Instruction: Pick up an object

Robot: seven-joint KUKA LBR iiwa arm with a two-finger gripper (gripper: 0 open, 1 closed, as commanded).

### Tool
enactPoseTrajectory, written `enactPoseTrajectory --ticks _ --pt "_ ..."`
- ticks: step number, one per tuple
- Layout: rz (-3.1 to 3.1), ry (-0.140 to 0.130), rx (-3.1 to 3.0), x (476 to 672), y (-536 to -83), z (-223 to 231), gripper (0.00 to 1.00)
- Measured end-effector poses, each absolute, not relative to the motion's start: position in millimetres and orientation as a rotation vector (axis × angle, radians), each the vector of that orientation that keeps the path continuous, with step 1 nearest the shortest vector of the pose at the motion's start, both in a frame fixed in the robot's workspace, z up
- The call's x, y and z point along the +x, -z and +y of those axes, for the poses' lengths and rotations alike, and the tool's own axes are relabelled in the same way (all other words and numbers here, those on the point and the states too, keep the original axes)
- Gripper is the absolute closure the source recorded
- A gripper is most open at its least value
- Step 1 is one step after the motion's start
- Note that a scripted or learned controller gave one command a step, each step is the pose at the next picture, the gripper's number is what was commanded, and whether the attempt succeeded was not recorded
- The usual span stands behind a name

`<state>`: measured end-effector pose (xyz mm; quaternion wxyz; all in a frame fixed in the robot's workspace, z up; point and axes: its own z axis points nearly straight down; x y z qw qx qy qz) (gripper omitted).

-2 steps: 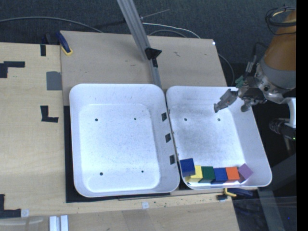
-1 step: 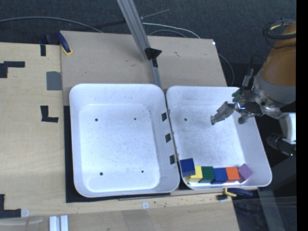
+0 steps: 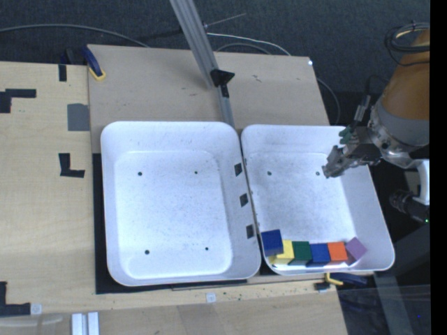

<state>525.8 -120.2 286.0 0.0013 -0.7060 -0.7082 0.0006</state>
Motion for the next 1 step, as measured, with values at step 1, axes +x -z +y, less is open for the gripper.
enactPoseTrajectory --ticks 1 --pt "-2.219 -0.009 -2.22 615.0 -199.3 -181.5 1.0"
